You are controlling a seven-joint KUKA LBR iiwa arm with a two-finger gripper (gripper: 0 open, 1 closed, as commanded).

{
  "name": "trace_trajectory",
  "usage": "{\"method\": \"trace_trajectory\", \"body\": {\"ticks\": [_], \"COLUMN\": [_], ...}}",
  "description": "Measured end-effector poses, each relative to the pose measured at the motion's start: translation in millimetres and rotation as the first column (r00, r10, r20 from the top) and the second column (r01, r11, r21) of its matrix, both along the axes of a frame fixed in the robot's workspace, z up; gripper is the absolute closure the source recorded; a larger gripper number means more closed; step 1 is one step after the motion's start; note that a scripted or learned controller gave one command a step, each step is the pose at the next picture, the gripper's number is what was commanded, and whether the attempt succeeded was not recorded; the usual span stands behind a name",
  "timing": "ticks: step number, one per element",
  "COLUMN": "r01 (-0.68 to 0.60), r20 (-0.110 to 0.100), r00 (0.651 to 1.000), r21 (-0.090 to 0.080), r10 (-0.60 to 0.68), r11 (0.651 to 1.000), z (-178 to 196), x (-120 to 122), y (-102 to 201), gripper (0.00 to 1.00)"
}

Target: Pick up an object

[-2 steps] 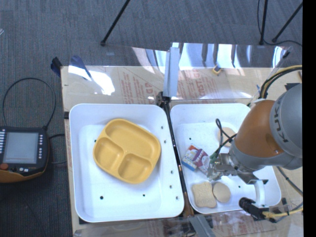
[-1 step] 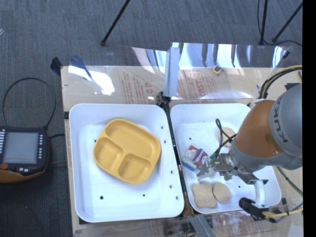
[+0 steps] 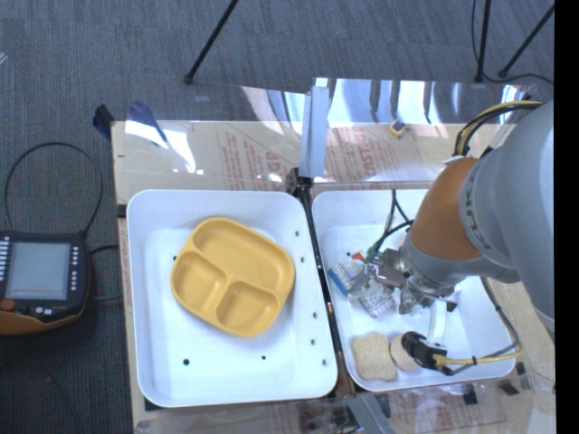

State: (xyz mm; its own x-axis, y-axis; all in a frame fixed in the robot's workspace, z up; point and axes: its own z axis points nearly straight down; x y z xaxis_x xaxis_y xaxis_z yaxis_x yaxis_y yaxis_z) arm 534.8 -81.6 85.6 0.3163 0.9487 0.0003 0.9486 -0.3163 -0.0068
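My gripper (image 3: 378, 283) is low in the right bin (image 3: 362, 208), reaching in from the right under the grey arm with its orange band (image 3: 448, 224). It sits on a small heap of things: a blue and white packet (image 3: 342, 277) and a crumpled clear wrapper (image 3: 373, 302). A small red bit (image 3: 358, 257) lies just behind them. Whether anything is between the fingers is hidden by the wrist. A slice of bread (image 3: 371, 355) lies at the bin's front, with a round tan piece (image 3: 401, 354) beside it.
The left bin (image 3: 154, 333) holds a yellow divided plate (image 3: 233, 275) near its middle. A dividing wall (image 3: 318, 278) separates the two bins. A teach pendant (image 3: 41, 274) lies on the floor at the left, and tripod legs (image 3: 213, 34) stand behind the bench.
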Motion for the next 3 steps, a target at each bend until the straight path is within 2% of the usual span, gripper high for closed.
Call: {"method": "trace_trajectory", "body": {"ticks": [1, 2, 3], "r01": [0.002, 0.003, 0.326], "r20": [-0.005, -0.006, 0.000], "r00": [1.000, 1.000, 0.945], "r21": [0.002, 0.002, -0.003], "r10": [-0.002, -0.002, -0.326], "r11": [1.000, 1.000, 0.945], "z": [8, 8, 0], "x": [-1, -1, 73], "y": [-1, -1, -1], "gripper": [1.00, 0.00, 0.00]}}
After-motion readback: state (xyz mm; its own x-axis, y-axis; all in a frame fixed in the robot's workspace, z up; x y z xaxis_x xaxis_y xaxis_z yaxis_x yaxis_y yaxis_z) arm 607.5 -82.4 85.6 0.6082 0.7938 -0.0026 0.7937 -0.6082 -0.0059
